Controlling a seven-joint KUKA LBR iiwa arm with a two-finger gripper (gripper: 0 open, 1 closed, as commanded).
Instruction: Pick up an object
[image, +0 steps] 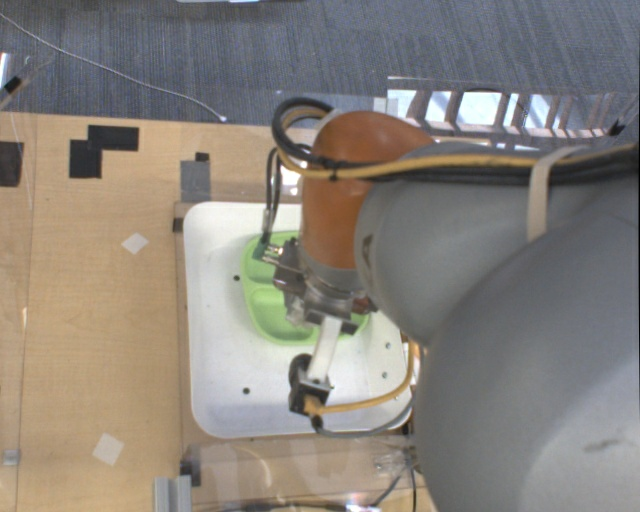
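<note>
Over the white bin (225, 350) on the wooden counter (90, 330), the grey arm (500, 320) reaches above a lime-green dish (262, 290) lying in the bin's middle. Its pincer (312, 300) sits over part of the dish; whether it is open or closed cannot be told.

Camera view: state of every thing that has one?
white bin: flat on the bench, holding one green object.
green object: lying in the white bin toward its far side, right part hidden under the wrist; whether it is gripped cannot be told.
end effector: down over the green object, pointing into the bin.
arm: reaching in from the right across the bench.
</note>
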